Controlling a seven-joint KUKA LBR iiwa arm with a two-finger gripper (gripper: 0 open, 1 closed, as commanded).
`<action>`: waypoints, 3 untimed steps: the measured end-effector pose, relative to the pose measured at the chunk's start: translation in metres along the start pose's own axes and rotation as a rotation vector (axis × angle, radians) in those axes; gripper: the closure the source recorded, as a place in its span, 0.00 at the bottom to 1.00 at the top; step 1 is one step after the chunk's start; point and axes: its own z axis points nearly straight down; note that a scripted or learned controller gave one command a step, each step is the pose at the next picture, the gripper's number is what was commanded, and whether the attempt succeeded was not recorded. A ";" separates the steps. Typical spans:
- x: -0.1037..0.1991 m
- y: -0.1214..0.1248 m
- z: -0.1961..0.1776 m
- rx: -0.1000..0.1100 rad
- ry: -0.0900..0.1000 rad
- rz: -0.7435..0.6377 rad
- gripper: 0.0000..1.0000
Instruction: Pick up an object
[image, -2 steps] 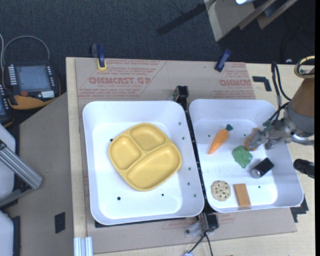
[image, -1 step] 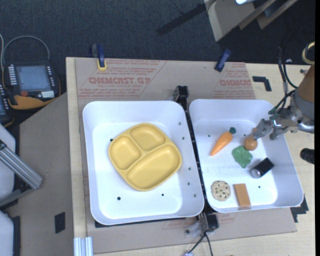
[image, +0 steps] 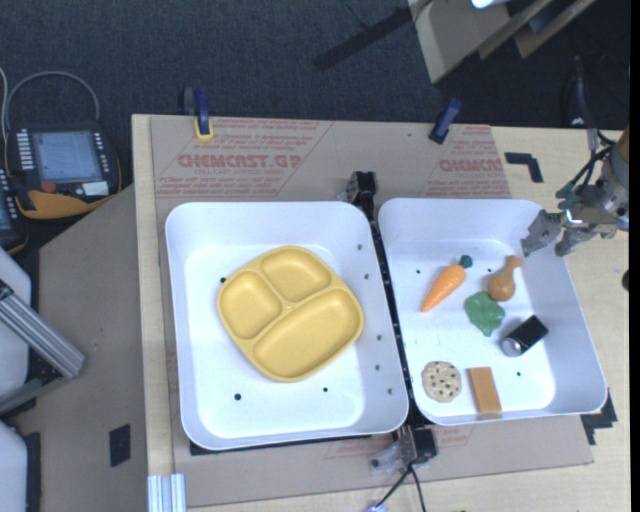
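The right bin (image: 560, 400) holds several small items: an orange carrot (image: 444, 285), a brown drumstick (image: 505, 279), a green broccoli piece (image: 485, 314), a black and silver block (image: 524, 335), a round cookie (image: 441, 381) and a tan wafer (image: 484, 390). My gripper (image: 556, 236) hangs over the bin's upper right corner, above and to the right of the drumstick. Its two fingers stand apart with nothing between them.
The left bin (image: 195, 390) holds a yellow divided plate (image: 290, 313). Clamps (image: 362, 186) sit between the bins at the back and front. A teach pendant (image: 62, 165) lies off the board at the far left.
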 end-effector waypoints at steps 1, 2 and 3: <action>0.047 -0.004 0.011 0.010 0.005 0.001 1.00; 0.102 -0.008 0.021 0.012 0.007 -0.003 1.00; 0.151 -0.013 0.026 0.012 0.006 -0.003 1.00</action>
